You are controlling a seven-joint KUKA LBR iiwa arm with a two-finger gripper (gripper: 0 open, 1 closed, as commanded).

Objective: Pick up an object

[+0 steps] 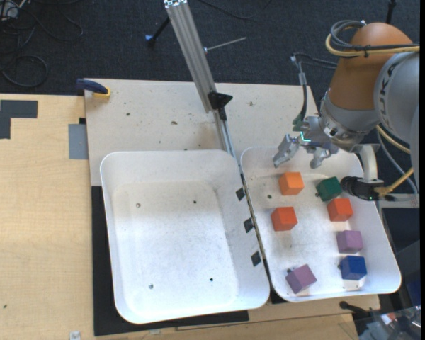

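The right bin (269, 261) holds several small blocks: an orange one (292, 183), a second orange-red one (284, 218), a red one (339, 209), a dark green one (329, 188), two purple ones (349, 241) (301, 278) and a blue one (353, 267). My gripper (301, 156) hangs over the far end of this bin, just above and behind the orange block. Its two fingers (285, 151) are spread apart and nothing is between them.
The left bin (120, 190) lies beside the right one. A slanted aluminium bar (195, 55) rises from the bench behind the bins. A clamp (93, 87) sits at the bench's back left corner. Cables trail across the dark floor.
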